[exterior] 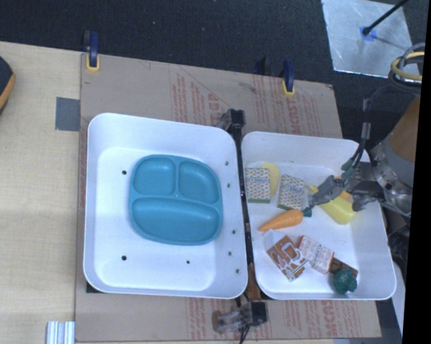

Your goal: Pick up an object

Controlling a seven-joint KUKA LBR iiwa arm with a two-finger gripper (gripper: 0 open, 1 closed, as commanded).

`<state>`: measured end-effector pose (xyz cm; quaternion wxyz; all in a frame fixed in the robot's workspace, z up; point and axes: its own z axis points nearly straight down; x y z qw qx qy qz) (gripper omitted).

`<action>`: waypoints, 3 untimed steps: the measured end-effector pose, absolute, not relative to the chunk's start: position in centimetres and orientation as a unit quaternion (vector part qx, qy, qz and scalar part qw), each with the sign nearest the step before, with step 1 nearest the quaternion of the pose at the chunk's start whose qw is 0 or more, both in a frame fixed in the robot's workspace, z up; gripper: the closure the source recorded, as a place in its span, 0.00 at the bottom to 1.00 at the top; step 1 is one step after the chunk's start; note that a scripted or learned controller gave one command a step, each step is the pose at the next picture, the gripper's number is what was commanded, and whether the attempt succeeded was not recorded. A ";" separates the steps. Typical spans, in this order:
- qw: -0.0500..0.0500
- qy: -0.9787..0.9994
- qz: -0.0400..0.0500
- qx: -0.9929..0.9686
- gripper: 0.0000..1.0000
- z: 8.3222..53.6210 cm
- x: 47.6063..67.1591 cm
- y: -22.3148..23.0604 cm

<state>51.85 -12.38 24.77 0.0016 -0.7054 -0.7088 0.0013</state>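
The yellow toy (341, 210) lies in the right bin (300, 140), on its right side and near the middle from far to near. The gripper (321, 197) hangs right over that bin, just to the left of the yellow toy and very close to it. It is too dark and small to see well, so I cannot tell if it is open or shut, or if it has hold of anything. The grey arm (382, 181) comes in from the right.

An orange carrot (282, 220) lies just near and left of the gripper. Two little checked boxes (257, 184) sit side by side on the far left part of this bin. Two brown packets (296, 255) lie on the near side, and a dark green toy (343, 279) sits in the near right corner.

The left bin (100, 132) holds a blue plate (175, 199) with three parts.
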 end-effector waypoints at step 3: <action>-0.003 -0.711 -0.003 -0.703 1.00 19.6 57.1 -3.5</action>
